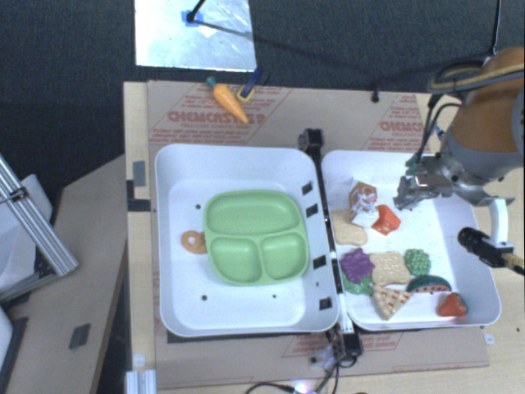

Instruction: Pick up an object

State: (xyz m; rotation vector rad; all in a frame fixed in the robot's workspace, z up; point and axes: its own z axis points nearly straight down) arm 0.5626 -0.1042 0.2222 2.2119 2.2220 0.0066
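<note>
Hovering over the right bin point(484, 245), our gripper point(413, 189) sits w/ its tip just right of the small carton-like toy point(362, 201) and above the red block point(386, 219). We can't tell how the fingers stand; they read as a dark cluster from this angle, nothing visibly between them.

Candidates are all piled in the right bin's lower half: purple grapes point(356, 266), broccoli point(417, 261), watermelon slice point(429, 285), pizza wedge point(391, 301), strawberry point(451, 304). Prob. that's why we're up near the looser top pair, which offers more room to close than the packed cluster.

The left bin point(176, 220) holds a green divided tray point(254, 236) and a pretzel point(194, 242) beside it. A carrot point(230, 103) lies outside on the board, likely out of play.
</note>
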